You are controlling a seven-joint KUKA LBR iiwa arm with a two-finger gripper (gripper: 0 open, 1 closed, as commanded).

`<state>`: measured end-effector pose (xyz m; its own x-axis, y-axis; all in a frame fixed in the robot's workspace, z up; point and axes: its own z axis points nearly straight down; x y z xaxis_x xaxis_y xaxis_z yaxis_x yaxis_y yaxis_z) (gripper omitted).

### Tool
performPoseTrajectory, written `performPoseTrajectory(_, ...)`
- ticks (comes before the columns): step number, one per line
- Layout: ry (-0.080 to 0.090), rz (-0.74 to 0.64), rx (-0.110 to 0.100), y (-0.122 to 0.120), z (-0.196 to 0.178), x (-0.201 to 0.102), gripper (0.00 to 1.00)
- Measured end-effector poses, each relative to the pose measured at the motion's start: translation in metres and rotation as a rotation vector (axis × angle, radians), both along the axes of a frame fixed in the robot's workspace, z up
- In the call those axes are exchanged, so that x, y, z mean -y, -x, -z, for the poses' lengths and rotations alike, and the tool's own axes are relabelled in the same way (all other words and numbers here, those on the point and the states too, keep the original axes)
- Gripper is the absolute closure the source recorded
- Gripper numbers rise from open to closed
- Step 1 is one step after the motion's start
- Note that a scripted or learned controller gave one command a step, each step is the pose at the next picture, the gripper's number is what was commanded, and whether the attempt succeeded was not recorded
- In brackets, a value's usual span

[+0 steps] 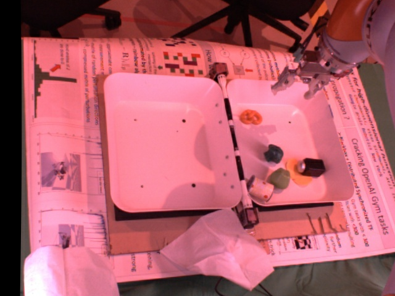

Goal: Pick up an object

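My gripper hangs above the far edge of the right bin, its two fingers spread open with nothing between them. Below it in that bin lie an orange pretzel-shaped piece, a dark teal lump, an olive green lump, a black block resting on a flat orange disc, and a small white cup-like object at the near left corner. The gripper touches none of them.
The left bin sits beside the right one, with a black and white bar along the seam between them. A crumpled white tissue lies at the bench's front. Printed posters cover the bench. Chair legs stand behind.
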<state>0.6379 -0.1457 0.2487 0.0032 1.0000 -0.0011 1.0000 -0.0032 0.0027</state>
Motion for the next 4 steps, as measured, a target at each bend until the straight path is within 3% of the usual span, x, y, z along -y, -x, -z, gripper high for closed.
performPoseTrajectory(1, 0.0, 0.0, 0.0, 0.0, 0.0, 0.0, 0.0)
performPoseTrajectory(3, 0.001, 0.001, -0.006, 0.004, 0.103, 0.005, 0.0)
performPoseTrajectory(4, 0.004, -0.001, 0.013, -0.001, 0.134, 0.007, 0.0)
